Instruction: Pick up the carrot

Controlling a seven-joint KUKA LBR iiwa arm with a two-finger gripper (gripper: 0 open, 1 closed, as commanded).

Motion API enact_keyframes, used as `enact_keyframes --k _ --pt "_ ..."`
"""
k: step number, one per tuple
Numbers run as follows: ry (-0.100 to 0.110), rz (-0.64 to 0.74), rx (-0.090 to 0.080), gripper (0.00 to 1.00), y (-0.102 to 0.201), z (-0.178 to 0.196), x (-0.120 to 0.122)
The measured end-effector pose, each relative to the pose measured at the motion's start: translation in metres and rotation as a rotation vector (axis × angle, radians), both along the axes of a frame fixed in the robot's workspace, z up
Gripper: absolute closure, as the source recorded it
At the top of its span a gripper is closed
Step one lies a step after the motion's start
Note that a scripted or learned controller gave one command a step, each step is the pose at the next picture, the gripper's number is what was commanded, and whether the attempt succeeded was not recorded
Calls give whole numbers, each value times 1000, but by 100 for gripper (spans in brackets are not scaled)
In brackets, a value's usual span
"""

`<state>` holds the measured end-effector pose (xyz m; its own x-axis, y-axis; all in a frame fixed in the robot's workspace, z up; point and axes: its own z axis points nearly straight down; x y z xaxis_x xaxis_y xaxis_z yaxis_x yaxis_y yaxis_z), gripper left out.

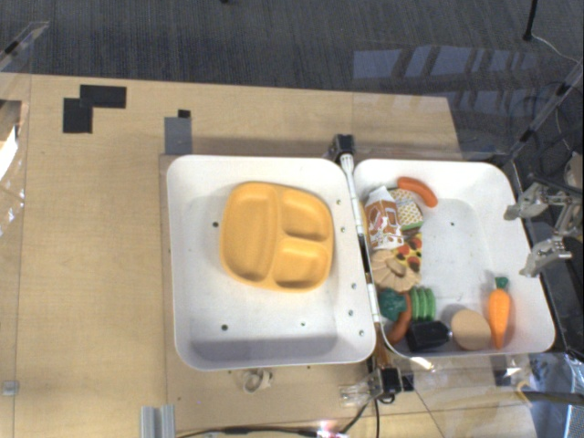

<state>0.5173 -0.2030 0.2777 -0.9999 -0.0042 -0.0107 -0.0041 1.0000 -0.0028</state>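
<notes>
Near right bin's (474, 203) front-right corner lies carrot (498, 312), labels illegible.

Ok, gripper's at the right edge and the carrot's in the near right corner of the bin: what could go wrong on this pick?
1. The carrot lies close to the right bin's wall, so a finger may strike the rim.
2. The beige round piece sits right beside the carrot and could get nudged or pinched along with it.
3. The gripper sits outside the bin, over its right rim; coming down too early would hit the wall.

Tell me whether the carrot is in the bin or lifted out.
In the bin. The carrot lies flat near the right bin's front right corner, green top pointing away, beside a tan egg-shaped piece.
</notes>
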Motion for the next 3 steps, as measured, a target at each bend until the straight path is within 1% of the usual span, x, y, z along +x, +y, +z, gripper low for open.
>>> enact_keyframes --k 1,2,3 --pt "10 59 4 0 -2 -128 -28" --pt "-3 304 -5 0 -3 -188 -16" --pt "-17 312 -12 100 -2 -174 -11"
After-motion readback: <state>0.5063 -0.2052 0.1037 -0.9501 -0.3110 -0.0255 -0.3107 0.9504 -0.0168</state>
